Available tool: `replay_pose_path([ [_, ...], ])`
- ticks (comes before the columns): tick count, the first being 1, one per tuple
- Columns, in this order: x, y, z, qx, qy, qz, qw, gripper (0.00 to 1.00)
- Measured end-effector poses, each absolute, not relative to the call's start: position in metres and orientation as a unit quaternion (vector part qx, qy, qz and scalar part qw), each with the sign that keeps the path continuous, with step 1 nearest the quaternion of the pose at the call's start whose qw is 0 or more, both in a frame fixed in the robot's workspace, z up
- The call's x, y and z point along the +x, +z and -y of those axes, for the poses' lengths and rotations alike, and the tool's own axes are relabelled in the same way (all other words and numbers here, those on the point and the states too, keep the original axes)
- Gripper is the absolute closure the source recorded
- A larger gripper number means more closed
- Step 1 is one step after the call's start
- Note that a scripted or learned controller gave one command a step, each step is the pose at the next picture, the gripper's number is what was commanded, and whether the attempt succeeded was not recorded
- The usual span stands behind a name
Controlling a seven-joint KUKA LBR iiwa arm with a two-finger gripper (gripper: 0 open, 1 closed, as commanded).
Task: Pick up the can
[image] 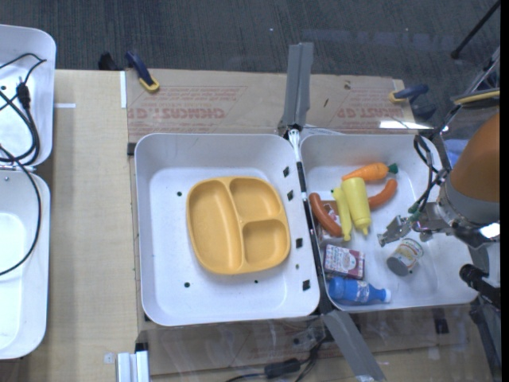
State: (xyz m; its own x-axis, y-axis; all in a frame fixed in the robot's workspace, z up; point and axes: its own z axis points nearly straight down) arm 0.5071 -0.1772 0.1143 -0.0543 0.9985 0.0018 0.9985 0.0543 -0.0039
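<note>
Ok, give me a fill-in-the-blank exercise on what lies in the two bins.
1. The yellow divided plate lies in the ____ bin.
2. The can lies in the right bin, on its ____.
3. The claw hangs just above the ____.
4. The blue bottle lies along the bin's ____ wall.

Missing words: left; side; can; near

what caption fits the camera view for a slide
Gripper poised just above the can in the right bin, beside toy food; a yellow divided plate sits in the left bin.
</note>
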Motion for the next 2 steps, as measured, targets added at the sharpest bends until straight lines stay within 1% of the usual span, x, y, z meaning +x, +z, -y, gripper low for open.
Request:
replay_pose_path([
  [1, 0.4769, 0.0891, 0.2042, -0.708, 0.001, 0.706, 0.002, 0.0],
  [2, 0.4775, 0.0966, 0.2044, -0.709, 0.0011, 0.705, 0.003, 1.0],
])
